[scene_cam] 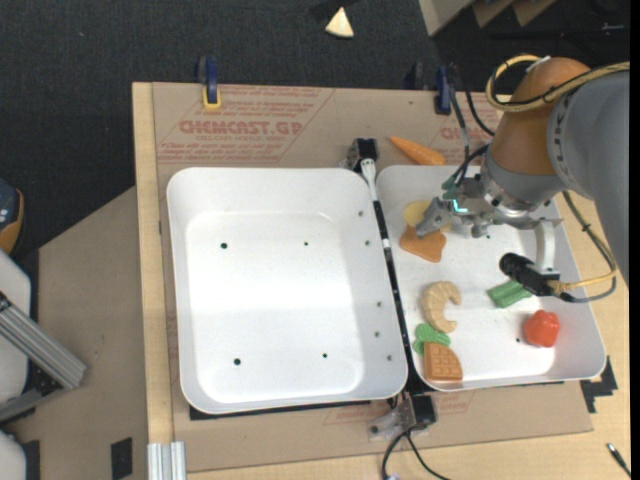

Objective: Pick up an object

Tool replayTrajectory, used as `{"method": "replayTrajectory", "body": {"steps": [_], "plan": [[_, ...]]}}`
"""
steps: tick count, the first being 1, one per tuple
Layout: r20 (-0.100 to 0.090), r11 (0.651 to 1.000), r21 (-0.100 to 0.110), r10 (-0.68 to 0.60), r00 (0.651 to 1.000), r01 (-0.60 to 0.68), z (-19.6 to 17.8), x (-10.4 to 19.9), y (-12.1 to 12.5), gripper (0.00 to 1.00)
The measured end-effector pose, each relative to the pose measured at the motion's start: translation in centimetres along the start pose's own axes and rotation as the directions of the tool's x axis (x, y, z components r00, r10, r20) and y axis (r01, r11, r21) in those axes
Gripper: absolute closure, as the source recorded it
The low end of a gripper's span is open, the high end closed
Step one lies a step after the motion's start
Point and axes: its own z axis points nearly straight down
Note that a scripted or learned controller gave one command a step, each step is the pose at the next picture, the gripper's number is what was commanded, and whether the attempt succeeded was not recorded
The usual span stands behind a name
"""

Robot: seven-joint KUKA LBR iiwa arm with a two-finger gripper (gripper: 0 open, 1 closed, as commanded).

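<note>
My gripper (437,220) is down in the right bin (575,353), near its back left corner. It sits right above an orange wedge (423,245) and beside a small yellow piece (415,212); I cannot see whether it touches either. Further forward in the same bin lie a tan croissant-shaped piece (439,304), a waffle-patterned piece with a green top (440,358), a green piece (509,293) and a red piece (541,329).
The left bin (270,288) lies beside the right one, and their rims meet in the middle. An orange carrot (414,150) rests on the cardboard just behind the right bin. Blue clamps (209,76) hold the board's back edge.
</note>
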Motion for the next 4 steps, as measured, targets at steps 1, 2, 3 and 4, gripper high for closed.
{"method": "replayTrajectory", "body": {"steps": [1,2,3,4], "plan": [[0.000,1.000,0.004,-0.001,1.000,0.001,1.1,1.2,0.9,0.00],[-0.001,1.000,-0.002,-0.001,1.000,0.001,-0.1,1.2,1.1,1.00],[0.001,1.000,0.004,0.003,1.000,-0.003,1.2,-3.1,1.4,1.00],[-0.002,1.000,0.008,0.003,1.000,-0.003,1.0,-2.3,-5.2,1.00]]}}
